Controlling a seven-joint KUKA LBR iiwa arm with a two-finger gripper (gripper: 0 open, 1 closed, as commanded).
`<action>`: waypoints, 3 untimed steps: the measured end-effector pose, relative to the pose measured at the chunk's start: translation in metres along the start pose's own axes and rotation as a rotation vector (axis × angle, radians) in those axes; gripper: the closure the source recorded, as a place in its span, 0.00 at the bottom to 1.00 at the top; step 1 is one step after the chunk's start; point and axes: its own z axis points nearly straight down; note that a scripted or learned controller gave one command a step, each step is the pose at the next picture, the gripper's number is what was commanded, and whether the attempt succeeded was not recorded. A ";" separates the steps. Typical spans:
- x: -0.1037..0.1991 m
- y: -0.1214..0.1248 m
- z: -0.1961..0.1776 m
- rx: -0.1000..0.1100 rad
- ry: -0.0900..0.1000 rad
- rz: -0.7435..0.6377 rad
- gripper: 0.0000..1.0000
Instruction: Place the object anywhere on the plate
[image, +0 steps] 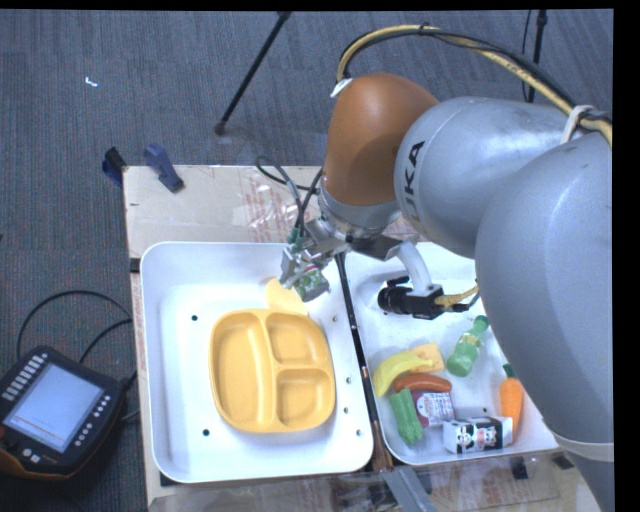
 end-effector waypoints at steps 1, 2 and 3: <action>0.051 -0.019 0.053 0.001 0.000 -0.143 1.00; 0.049 -0.019 0.044 0.002 0.002 -0.136 1.00; 0.049 -0.019 0.044 0.002 0.002 -0.135 0.00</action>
